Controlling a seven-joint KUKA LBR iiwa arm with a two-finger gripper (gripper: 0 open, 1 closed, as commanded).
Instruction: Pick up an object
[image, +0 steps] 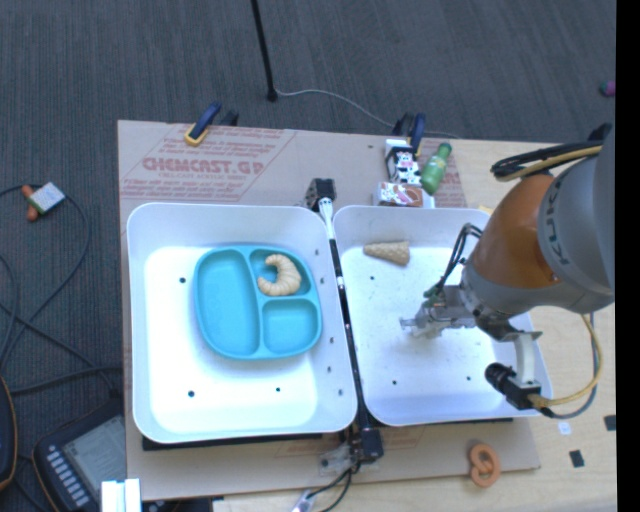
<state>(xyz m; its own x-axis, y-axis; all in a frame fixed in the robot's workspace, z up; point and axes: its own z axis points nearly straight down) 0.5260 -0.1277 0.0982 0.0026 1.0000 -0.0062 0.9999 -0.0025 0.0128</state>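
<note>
Cone-shaped pastry (388, 252) lies near the right bin's (400, 400) far edge; my gripper (425, 324) hovers mid-bin, well apart from it, fingers spread with nothing between them.

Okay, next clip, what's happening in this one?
A grey KUKA arm with an orange band reaches in from the right over the right bin. Its end effector sits low near the middle of that bin's floor, with nothing visibly held. A cone-shaped pastry lies apart from it, near the bin's far wall. In the left bin, a blue divided tray holds a croissant in its upper right compartment. No pick has been made yet.
</note>
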